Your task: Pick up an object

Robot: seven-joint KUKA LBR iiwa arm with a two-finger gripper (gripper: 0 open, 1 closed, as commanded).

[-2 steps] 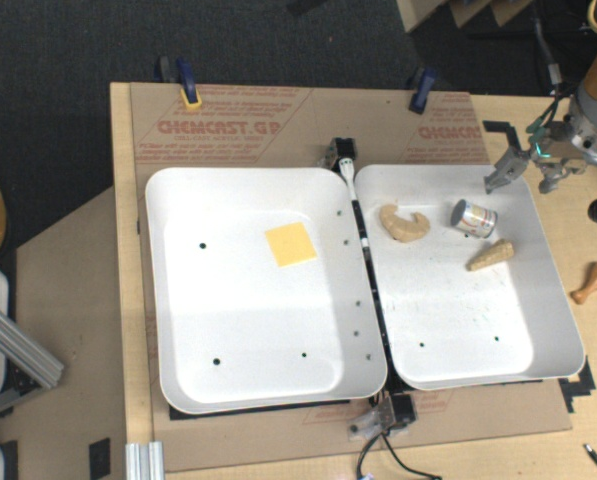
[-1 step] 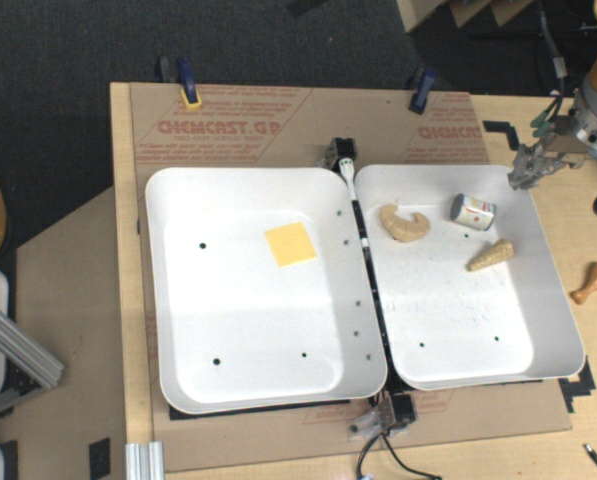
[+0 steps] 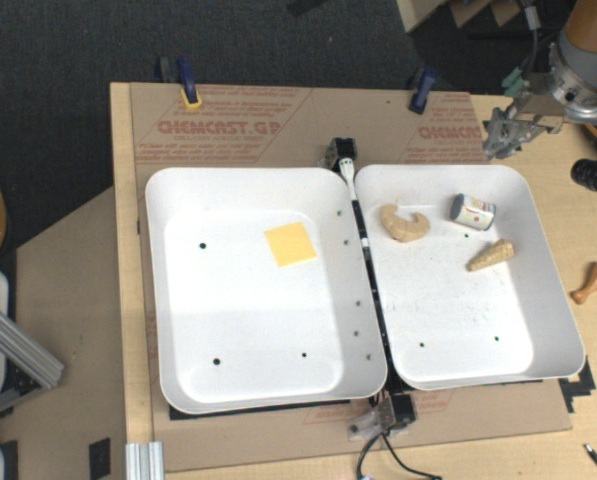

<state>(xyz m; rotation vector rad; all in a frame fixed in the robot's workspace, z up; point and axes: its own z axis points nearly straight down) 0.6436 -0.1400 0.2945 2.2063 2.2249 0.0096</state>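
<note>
Cardboard (image 3: 278, 118) covers the bench under two white bins, clamped at its far edge, with dark carpet (image 3: 78, 28) beyond. The left bin (image 3: 178, 268) holds a yellow square (image 3: 291, 244); the right bin (image 3: 548, 298) holds a curved tan piece (image 3: 405, 223), a small box (image 3: 472, 211) and a cone (image 3: 491, 256). The gripper (image 3: 506, 136) hovers past that bin's far rim.

A flat yellow square slice (image 3: 291, 243) is seen lying slightly turned in the left white bin (image 3: 178, 298), toward one o'clock. In the right white bin (image 3: 548, 308), a curved tan piece (image 3: 405, 223) lies at eleven o'clock, a small grey-white block (image 3: 472, 211) at one o'clock, and a tan cone-shaped piece (image 3: 491, 255) at two o'clock.
</note>
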